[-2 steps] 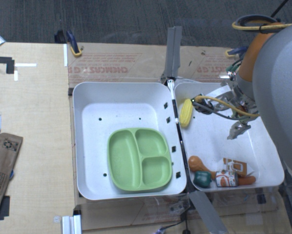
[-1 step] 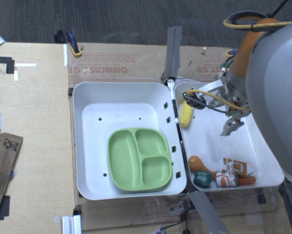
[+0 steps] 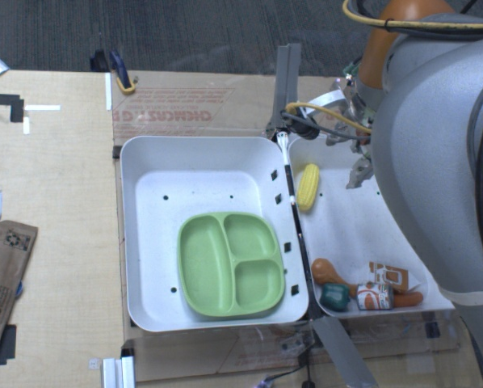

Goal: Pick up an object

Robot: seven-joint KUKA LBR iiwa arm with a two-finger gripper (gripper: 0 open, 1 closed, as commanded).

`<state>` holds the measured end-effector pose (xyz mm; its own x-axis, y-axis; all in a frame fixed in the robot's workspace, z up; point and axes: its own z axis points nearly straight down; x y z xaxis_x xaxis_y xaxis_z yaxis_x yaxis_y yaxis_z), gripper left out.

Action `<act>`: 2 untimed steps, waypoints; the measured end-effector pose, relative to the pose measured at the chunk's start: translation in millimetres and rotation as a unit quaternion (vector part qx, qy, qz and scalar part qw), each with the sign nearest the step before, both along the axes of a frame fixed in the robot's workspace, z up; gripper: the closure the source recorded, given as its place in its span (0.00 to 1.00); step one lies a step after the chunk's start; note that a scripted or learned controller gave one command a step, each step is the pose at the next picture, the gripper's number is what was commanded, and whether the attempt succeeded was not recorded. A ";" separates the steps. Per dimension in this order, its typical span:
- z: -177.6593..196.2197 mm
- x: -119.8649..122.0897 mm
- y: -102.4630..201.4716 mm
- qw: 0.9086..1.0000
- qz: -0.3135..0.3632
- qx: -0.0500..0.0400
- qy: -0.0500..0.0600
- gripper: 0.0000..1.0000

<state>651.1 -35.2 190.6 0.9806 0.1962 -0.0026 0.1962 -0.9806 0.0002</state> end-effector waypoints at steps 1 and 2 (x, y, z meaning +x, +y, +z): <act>-48.3 -52.9 -59.7 1.000 0.006 0.000 0.002 0.00; -87.3 -2.9 -59.4 1.000 0.007 0.000 0.001 0.00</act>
